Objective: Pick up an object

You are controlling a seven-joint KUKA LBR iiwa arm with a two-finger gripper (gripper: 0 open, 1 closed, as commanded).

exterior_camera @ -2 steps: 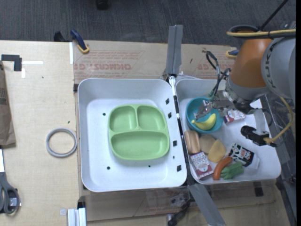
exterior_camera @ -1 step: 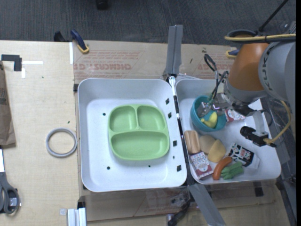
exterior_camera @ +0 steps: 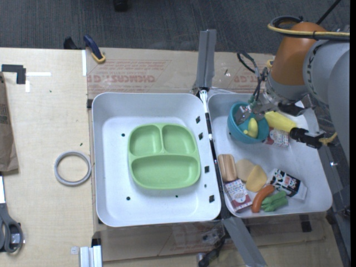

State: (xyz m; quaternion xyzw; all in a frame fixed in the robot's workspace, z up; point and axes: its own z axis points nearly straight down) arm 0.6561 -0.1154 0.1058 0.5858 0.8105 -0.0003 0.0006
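Fingers [exterior_camera: 248, 114] reach down into the teal bowl [exterior_camera: 239, 131] in the right bin [exterior_camera: 311, 171]; whether they are spread or closed I cannot tell, since wrist and cables blur together there. Just below them in the bowl lies a yellow object [exterior_camera: 253, 128], partly hidden. Beside them, toward the arm, a yellow banana [exterior_camera: 281, 120] lies on the bowl's rim. The grey arm [exterior_camera: 328, 65] enters from the right, cut off by the edge, its orange band [exterior_camera: 292, 57] above the wrist. Farther off, a green divided plate [exterior_camera: 164, 156] lies in the left bin [exterior_camera: 105, 166].

blue bowl [exterior_camera: 245, 128] | upright | right bin, far-left corner | yellow item inside
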